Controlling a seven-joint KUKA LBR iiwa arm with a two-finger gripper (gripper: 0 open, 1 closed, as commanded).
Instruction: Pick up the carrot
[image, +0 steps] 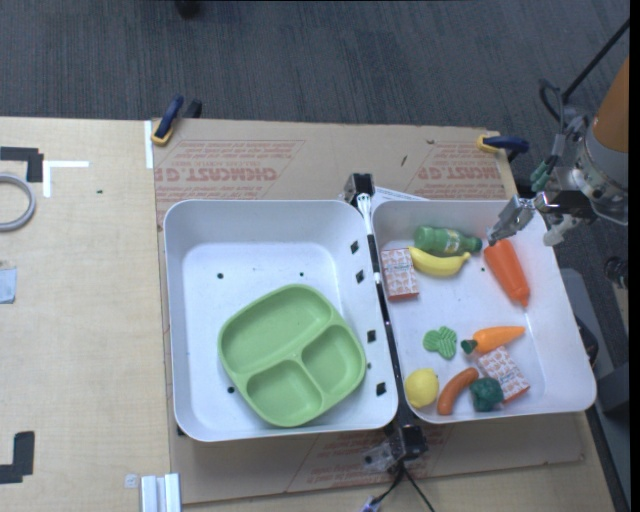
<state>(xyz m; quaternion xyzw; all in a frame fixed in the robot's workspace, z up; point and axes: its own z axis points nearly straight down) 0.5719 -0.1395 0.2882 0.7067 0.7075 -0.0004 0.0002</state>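
2 carrots (497, 338) (507, 270), 1 banana (439, 262), rt bin (560, 400)

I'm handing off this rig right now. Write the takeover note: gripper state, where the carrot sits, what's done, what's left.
Gripper: open, hovering over the far right corner of the right bin, holding nothing; one finger tip sits just beyond the large orange vegetable.
Carrot: lying mid-right in the right bin, green top pointing left, just above the patterned box. Don't confuse it with the larger orange piece near the gripper.
Left bin: holds the green divided plate.
Done: arm is over the right bin.
Left: move toward the near side to the carrot, descend, close, lift.
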